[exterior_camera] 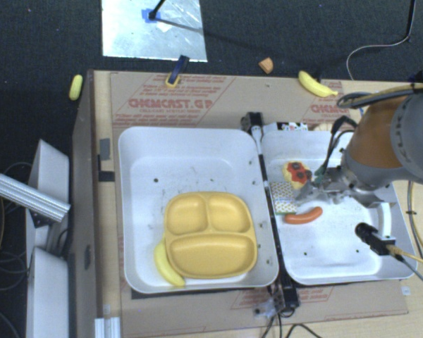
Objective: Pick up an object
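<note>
My gripper (316, 186) is low in the right bin (338, 259), just above the toy hot dog (303, 217). I cannot tell its grip.

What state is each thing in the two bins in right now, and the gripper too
Yellow divided plate: upright in the left bin.
Banana: flat against the plate's near-left edge.
Hot dog: flat in the right bin.
Red-and-yellow toy: resting in the right bin.
Gripper: low over the right bin, above the hot dog.

Yellow banana (316, 84) on cardboard above right bin; small orange piece (266, 65), yellow piece (75, 86) on dark floor
</note>
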